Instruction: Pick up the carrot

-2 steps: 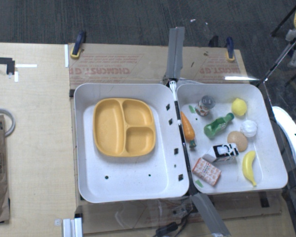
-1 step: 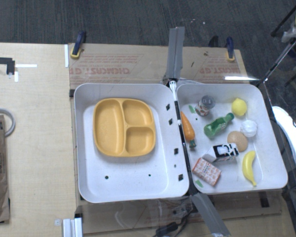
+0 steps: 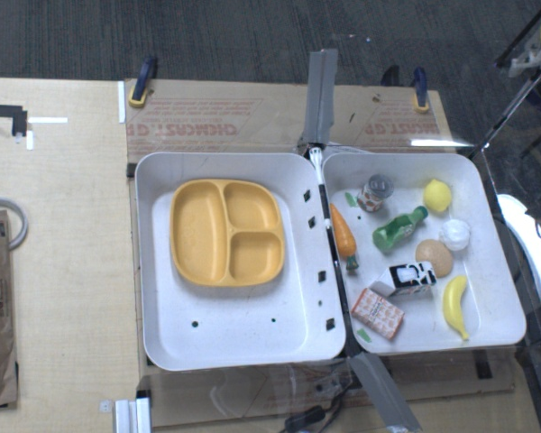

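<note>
Not started: carrot [image 3: 343, 233] lies untouched in right bin [image 3: 487, 332], against its left wall. Fingers' state: cannot tell.

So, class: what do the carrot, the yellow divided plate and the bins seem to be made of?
Carrot: probably toy plastic, with a smooth, even orange surface. Yellow divided plate: likely moulded plastic, matte, with rounded compartment walls. Bins: seemingly thin white plastic or coated sheet, faintly glossy.

Bright, even light; slight softness

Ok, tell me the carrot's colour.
Orange with a green stem end, per the camera view: the carrot.
</note>
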### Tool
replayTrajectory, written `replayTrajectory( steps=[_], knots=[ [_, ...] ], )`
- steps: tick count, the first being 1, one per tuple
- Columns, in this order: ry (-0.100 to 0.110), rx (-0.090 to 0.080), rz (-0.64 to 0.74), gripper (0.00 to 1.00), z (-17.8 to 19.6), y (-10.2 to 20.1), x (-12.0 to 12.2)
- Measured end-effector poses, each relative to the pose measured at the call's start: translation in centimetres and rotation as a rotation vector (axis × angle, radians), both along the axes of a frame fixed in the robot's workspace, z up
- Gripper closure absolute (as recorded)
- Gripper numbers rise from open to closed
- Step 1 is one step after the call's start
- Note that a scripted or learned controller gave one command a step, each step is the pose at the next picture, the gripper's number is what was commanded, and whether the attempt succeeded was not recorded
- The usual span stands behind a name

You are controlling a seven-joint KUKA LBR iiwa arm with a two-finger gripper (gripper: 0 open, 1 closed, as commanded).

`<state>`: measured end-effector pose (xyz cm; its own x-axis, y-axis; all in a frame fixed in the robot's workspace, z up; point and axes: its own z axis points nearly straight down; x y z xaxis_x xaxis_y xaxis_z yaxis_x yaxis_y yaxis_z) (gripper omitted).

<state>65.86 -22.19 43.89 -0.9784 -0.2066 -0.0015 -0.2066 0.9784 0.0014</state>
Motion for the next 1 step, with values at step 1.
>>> replayTrajectory(
  steps=[1],
  knots=[
    [0.000,0.000,0.189,0.00,-0.02,0.01,0.31]
  ],
)
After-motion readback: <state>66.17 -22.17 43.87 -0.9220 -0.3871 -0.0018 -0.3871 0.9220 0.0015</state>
